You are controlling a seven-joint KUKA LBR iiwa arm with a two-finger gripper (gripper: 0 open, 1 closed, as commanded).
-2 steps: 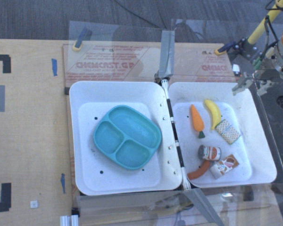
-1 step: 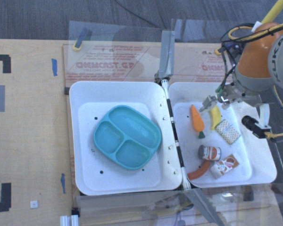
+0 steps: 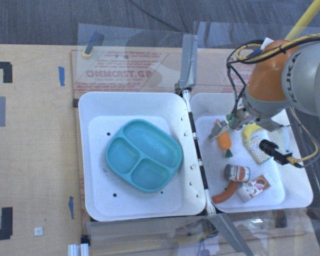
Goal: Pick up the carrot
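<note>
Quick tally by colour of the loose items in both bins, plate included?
Teal: 1, the divided plate in the left bin
Orange: 1, the carrot, green tip
Reddish: 1, the sausage
Yellow: 1, the packet
Silver: 1, the can
White and brown: 1, the small carton
Total: 6

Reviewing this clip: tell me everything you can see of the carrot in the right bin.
The small orange toy carrot with a dark green tip looks like smooth plastic. It lies flat on the floor of the right shallow white bin, in its upper left part, green end pointing toward the bin's near side. The grey two-finger gripper sits just above its orange end, very close; whether it touches cannot be told. Nothing else in the bin touches the carrot.
</note>
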